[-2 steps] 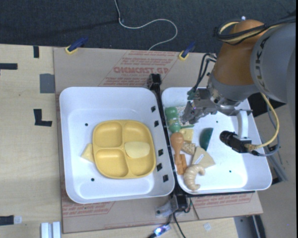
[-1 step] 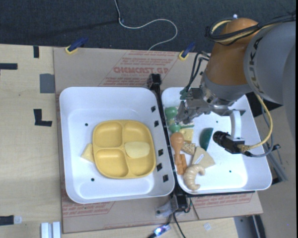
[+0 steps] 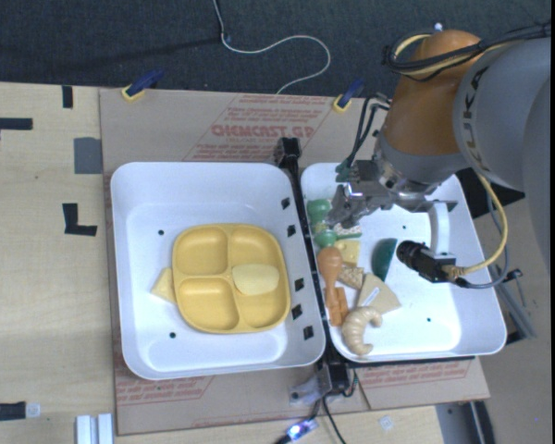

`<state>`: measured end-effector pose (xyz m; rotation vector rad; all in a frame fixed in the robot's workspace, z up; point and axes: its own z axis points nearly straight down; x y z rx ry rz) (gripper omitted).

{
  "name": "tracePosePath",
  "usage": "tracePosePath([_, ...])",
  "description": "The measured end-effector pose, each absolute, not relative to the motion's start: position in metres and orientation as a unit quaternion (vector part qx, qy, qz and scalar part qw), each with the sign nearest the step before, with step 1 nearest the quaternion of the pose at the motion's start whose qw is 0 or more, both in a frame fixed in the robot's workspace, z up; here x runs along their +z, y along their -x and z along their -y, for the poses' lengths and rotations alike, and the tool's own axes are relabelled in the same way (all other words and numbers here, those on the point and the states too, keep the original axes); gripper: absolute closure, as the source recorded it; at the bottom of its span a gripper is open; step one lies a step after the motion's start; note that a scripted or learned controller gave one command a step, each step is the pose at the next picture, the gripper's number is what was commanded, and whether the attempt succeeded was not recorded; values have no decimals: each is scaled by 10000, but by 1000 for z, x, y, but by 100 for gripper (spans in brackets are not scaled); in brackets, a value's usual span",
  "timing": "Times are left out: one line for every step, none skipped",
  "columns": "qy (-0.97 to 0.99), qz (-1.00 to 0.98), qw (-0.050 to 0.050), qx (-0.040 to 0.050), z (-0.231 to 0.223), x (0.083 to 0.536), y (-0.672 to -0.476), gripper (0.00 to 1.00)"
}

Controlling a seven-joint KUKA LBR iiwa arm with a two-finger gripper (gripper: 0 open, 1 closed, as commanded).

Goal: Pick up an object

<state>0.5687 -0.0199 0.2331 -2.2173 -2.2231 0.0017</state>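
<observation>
So the two-finger gripper point(image 3: 344, 209) is down near the left edge of the right shallow white bin point(image 3: 476, 326), right over a pile of toy food, and honestly I can't tell how it's set. Just under it sits a green plastic piece point(image 3: 318, 209). Further toward the front edge along that left side are an orange carrot-shaped toy point(image 3: 330, 266), a tan croissant-shaped toy point(image 3: 362, 326) and a dark green oval piece point(image 3: 384, 255). The left white bin point(image 3: 134, 248) holds a yellow divided plastic plate point(image 3: 229, 277).
</observation>
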Motion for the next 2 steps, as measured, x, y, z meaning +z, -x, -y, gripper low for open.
tracePosePath([7061, 7081, 8, 5, 24, 233, -570, 100])
tracePosePath([7065, 7077, 15, 11, 22, 232, -562, 100])
